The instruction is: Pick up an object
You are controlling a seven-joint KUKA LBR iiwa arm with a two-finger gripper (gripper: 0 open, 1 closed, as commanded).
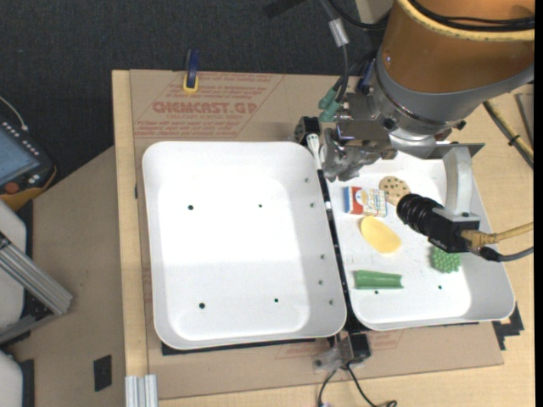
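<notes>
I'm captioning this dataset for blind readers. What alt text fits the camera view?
A grey-and-orange robot arm hangs its gripper over the right white bin's upper-left corner. That bin holds a yellow piece, green block, cookie and small carton.

- Red, white and blue packet: lies flat near the back of the right bin.
- Yellow oval piece: lies just in front of the packet.
- Green bar: lies flat, near the bin's front.
- Green knobbly piece: lies right of the oval.
- Tan speckled disc: lies beside the packet.
</notes>
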